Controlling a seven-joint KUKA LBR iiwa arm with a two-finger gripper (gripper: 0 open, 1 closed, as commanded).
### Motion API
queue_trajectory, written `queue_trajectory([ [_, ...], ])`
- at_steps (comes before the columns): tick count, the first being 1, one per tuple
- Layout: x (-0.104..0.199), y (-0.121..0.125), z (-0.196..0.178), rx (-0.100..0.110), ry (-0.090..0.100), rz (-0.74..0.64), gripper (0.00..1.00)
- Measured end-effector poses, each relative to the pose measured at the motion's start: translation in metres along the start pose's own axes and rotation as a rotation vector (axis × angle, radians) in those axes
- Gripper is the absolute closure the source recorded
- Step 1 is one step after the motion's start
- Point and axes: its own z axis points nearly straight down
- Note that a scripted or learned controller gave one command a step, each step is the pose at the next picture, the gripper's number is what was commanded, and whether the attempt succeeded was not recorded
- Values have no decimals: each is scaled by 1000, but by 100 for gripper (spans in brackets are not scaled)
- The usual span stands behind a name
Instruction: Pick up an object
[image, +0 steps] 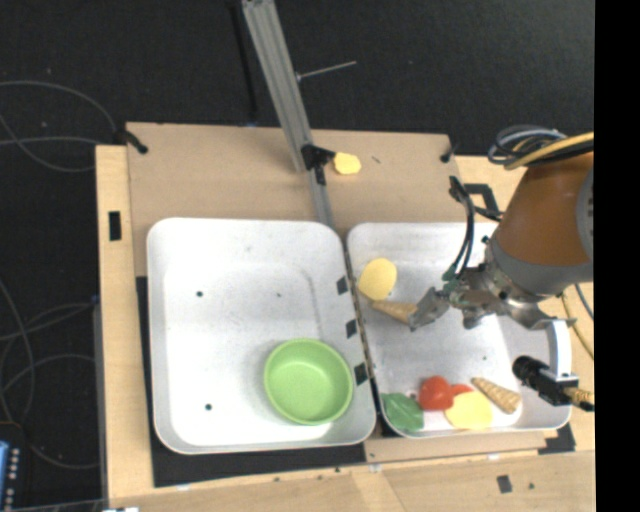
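As gripper (432, 308) sits low in right bin (420, 240), nearest thing is ice-cream cone toy (385, 290): yellow scoop toward bin's left wall, tan cone running right and slightly toward front rim, tip just beside jaws. Jaws state: cannot tell, too small and dark. Nothing seen clamped. Toy probably light, hollow plastic, stiff, smooth, likely to slip or roll. Better hold, in my judgement: across cone near scoop, jaws crosswise to long axis. Other toys lie along front rim; green bowl (308, 380) in left bin (200, 260).
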Motion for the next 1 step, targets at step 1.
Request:
queue_trajectory([
  [1, 0, 0, 0, -1, 0, 2, 0],
])
